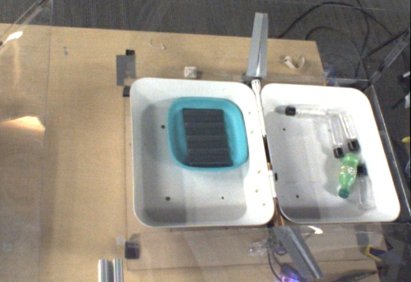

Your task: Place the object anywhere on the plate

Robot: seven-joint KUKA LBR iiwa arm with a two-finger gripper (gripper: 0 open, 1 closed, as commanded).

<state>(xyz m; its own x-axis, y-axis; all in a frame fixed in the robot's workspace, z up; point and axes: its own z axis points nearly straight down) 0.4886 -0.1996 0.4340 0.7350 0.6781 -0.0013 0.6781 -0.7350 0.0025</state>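
Wood of the table (70, 165) is dulled by glare on the left. A teal plate (239, 136) with a dark ribbed middle is seen in the left bin (151, 203). In the right bin (302, 203), clear tubes (314, 110) are hard to separate, and a green bottle (347, 173) is laid near the right wall, long axis near-vertical, narrow end toward the bottom edge.
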